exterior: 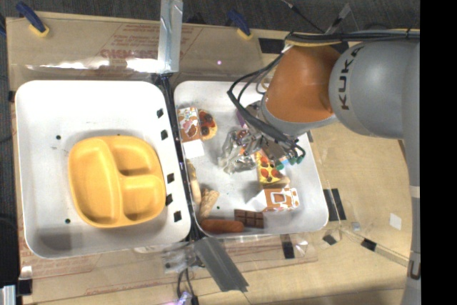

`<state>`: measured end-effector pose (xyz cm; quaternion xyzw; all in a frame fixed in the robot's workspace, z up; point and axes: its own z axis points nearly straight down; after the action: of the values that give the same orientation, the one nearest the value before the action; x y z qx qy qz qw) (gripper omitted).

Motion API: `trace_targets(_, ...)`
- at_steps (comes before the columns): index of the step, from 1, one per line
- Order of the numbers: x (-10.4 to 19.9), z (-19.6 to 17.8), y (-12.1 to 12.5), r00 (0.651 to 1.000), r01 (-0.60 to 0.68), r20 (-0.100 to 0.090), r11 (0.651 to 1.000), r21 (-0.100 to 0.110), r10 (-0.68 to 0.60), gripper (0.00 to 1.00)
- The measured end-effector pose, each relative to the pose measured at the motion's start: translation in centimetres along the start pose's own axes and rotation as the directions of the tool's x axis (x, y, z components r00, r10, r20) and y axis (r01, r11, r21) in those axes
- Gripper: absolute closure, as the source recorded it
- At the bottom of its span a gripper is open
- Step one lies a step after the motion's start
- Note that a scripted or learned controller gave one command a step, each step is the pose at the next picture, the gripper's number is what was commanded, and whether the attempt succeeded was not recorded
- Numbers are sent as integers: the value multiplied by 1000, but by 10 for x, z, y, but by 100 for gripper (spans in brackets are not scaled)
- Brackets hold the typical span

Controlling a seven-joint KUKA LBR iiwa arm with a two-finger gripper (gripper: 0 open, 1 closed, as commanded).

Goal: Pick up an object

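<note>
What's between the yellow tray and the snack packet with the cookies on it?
Bare white bin floor, then the bins' black divider, seen from above, between tray and packet.

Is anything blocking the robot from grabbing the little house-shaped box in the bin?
Nothing visible does. The tool hangs over the middle of the right bin, and the box lies near the bin's lower right corner, uncovered, with a pizza slice just above it.

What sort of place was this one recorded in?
Probably a robot lab or test bench: a grey arm reaches over two white bins, one holding a yellow tray, the other toy food, with loose cables.
</note>
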<state>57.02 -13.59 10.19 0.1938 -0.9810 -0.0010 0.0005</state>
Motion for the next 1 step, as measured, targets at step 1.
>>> trace_targets(1,-15,-139,16,992,128,12,992,12,-128,100)
